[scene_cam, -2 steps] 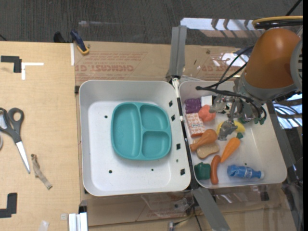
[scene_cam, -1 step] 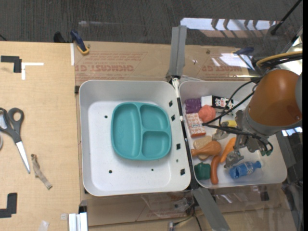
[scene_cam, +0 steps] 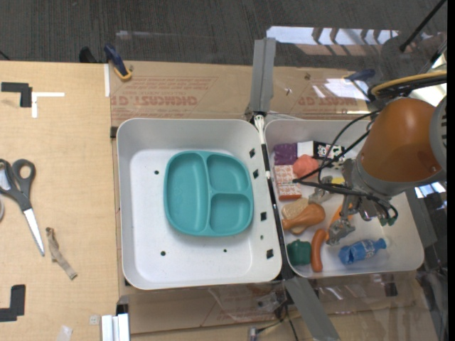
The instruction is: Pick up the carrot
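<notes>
Down in the right bin (scene_cam: 398,261) the carrot (scene_cam: 318,249) lies flat near the front wall, beside the blue bottle (scene_cam: 361,251). Just above, the jaws (scene_cam: 341,226) hang with nothing in them; how wide, I cannot tell. Picking up is not done

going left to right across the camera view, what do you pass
scissors → left bin → teal divided plate → carrot → blue bottle
</notes>
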Motion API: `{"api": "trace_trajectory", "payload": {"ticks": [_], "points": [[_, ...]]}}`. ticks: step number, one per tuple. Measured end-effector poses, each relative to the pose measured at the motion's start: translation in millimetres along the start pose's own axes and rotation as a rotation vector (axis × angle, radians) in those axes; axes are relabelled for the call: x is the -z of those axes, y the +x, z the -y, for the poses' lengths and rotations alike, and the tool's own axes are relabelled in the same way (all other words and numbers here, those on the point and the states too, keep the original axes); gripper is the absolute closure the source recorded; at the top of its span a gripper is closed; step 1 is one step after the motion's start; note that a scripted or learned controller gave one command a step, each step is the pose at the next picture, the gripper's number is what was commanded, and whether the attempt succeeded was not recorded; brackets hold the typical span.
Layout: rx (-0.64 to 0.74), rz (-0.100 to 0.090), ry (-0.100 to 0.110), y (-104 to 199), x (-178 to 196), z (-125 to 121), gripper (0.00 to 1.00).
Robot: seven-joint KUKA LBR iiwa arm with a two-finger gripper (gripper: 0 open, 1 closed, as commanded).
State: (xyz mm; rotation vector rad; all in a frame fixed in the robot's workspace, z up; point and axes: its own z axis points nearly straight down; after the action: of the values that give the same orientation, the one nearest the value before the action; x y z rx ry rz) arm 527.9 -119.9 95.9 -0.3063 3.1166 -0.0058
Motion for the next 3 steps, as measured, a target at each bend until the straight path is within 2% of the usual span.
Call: {"api": "trace_trajectory", "payload": {"ticks": [1,2,3], "points": [[-0.026,0.0,-0.002,-27.3,-0.7,-18.0,0.0],[-0.024,0.008,0.001,-29.8,10.1,-17.9,1.0],[0.317,0.002,-0.002,18.9,0.0,-19.0,1.0]]}}
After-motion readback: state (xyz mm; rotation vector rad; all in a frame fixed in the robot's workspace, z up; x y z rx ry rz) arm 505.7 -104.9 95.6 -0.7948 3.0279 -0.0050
